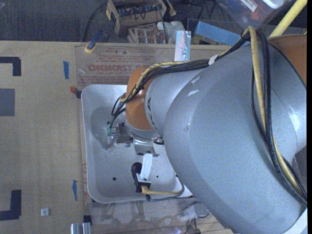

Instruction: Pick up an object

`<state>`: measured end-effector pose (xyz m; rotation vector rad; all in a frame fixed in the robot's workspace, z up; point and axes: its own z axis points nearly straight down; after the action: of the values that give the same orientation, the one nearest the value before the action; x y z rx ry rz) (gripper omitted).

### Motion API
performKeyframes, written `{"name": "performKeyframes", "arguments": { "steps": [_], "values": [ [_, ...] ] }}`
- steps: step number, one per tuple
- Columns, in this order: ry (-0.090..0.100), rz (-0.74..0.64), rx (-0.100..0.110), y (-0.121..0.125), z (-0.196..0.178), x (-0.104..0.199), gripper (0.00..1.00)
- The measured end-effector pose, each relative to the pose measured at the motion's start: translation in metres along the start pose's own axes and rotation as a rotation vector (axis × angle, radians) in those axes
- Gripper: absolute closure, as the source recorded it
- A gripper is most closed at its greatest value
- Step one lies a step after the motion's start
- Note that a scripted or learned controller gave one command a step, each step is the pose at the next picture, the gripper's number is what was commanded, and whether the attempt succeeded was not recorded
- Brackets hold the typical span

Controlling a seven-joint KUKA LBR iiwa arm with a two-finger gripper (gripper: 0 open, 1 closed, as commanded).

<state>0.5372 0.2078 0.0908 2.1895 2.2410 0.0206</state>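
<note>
Wooden bench (pixel 39 145) bears a white bin (pixel 97 179) at lower centre where the arm (pixel 219 130) reaches down, apparently mid-approach; whether its gripper (pixel 113 133) grips anything I cannot tell, so next comes a checked lift.

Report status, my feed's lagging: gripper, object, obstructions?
Gripper low inside left bin, finger state unclear. No object seen held. Arm blocks most of the bin.

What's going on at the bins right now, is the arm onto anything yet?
The grey arm has reached in from the right and hangs low over the left white bin, its orange band above the wrist. Its bulk covers most of the bench. The wrist hardware blocks the view beneath, so I cannot tell whether any object is grasped.
</note>
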Motion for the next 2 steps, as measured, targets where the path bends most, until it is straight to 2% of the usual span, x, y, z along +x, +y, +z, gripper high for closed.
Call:
{"name": "performKeyframes", "arguments": {
  "steps": [1, 2],
  "values": [
    [0.003, -0.004, -0.001, 0.000, -0.011, 0.003, 1.00],
    [-0.006, 0.243, 0.016, -0.048, -0.121, -0.022, 1.00]
  ]
}}
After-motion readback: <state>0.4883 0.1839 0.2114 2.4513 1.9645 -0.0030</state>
